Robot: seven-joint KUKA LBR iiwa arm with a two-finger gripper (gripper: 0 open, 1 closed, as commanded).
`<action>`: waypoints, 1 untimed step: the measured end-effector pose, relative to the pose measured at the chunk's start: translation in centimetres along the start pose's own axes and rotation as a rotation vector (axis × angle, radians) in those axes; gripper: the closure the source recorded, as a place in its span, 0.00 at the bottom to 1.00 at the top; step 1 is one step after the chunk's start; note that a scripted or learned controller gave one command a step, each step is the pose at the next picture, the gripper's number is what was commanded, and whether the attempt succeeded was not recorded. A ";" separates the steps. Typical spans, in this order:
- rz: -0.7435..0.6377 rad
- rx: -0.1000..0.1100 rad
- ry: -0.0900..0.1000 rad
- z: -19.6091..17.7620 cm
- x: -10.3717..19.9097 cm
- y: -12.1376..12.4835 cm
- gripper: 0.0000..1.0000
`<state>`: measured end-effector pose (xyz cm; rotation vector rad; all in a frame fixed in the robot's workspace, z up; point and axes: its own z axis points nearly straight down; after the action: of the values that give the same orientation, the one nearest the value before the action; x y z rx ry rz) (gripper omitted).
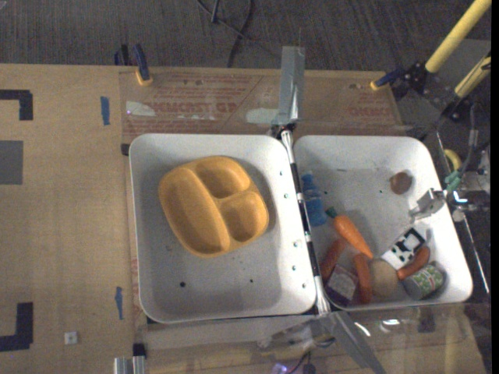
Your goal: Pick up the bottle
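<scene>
Two white bins sit side by side on the desk [62, 209]. At the right bin's [366, 162] right rim, the claw [431, 202] hangs low; whether it is wide or narrow I cannot tell, and nothing shows in it. The blue bottle [313, 203] lies against that bin's left wall, beside a carrot [352, 235]. An orange divided plate [214, 205] rests in the left bin [156, 287].
</scene>
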<state>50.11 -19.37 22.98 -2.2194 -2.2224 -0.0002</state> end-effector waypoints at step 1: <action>0.003 -0.004 -0.003 -4.4 -2.9 2.8 0.00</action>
<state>52.88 -22.31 27.36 -2.2265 -2.2222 -0.0016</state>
